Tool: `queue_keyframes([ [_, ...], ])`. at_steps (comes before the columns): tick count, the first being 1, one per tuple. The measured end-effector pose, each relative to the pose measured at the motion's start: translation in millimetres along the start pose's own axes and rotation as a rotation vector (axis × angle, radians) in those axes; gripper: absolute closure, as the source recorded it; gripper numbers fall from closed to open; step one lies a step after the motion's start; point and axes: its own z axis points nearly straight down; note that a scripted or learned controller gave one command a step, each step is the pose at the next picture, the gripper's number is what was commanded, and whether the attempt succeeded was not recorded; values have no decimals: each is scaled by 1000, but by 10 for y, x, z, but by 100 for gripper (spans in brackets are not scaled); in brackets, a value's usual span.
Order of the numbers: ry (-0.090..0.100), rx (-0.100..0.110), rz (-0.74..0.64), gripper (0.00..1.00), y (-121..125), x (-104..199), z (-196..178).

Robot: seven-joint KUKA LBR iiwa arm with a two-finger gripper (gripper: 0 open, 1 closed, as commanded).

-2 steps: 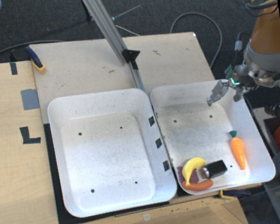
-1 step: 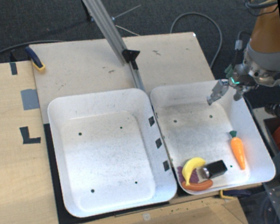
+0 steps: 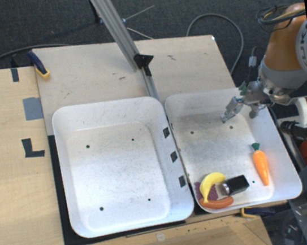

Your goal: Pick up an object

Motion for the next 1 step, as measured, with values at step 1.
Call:
queue_keyframes([
  [1, 1, 2, -1, 0, -77, 70, 605],
])
